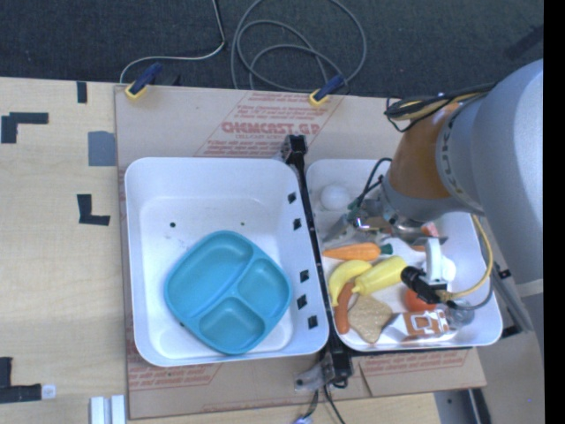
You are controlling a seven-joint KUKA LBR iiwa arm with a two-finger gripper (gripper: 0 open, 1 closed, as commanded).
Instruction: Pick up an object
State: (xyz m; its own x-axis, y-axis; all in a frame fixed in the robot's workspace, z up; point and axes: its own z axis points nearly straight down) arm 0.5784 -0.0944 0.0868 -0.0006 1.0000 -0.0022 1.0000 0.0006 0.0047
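Closest to the lens is my own grey arm [516,140], which comes in from the right and bends down into the right bin.

Starting at the left, the left bin [141,184] holds a blue divided plate [228,291] lying flat toward its near side. It is well apart from where I am working.

Past the wall between the bins, the right bin [484,329] is crowded. A white ball [334,197] sits near the far left corner. A yellow banana [339,281] curves along the left wall. An orange carrot [351,253] lies just beyond the banana's upper end.

My gripper [366,223] hangs low over that left half, between the ball and the carrot. I cannot tell from this slant whether it is parted or closed, and I see nothing held in it.

Further right, a bread slice [371,318] rests at the near edge, and a plump yellow piece [384,274] lies just beside the carrot's right end.

I judge the carrot to be the likeliest pick. It lies just on the near side of the gripper, almost under it. Its long axis runs across the bin from left to right, so a grasp should close across its narrow width, from the far side to the near side. The yellow piece next to it leaves little room at that end.
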